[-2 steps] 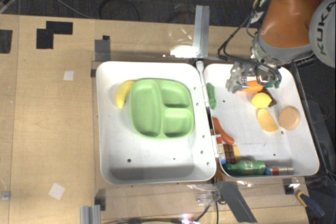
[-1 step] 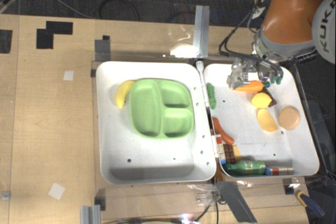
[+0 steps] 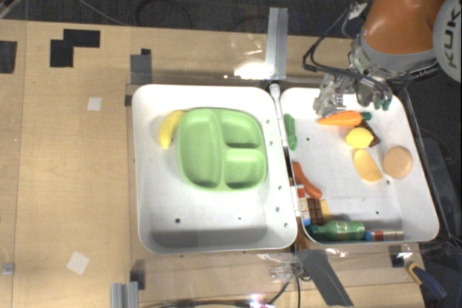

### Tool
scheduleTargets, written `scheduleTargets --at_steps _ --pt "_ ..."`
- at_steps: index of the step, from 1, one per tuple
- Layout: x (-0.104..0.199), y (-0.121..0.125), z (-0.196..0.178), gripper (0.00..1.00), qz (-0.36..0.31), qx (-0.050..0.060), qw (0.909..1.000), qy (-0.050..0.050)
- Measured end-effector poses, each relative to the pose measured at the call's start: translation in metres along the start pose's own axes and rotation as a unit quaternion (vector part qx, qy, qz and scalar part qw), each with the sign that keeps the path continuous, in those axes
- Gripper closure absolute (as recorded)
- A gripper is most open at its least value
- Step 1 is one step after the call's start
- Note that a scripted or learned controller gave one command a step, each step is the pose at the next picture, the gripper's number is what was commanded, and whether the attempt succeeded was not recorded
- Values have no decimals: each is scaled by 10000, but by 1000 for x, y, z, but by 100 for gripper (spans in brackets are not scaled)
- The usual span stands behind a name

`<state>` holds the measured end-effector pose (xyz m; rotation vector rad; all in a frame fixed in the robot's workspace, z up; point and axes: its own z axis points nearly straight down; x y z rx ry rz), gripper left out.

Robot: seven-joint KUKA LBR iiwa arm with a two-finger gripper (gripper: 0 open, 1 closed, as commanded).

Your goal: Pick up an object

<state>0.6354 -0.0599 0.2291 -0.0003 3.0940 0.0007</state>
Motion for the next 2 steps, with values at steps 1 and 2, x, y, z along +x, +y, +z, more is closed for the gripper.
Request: scheduleTargets --at_steps 1,2 --pt "-17 45 -8 100 -376 -14 9991 178" --pt "21 -16 43 100 -975 -14 9950 203"
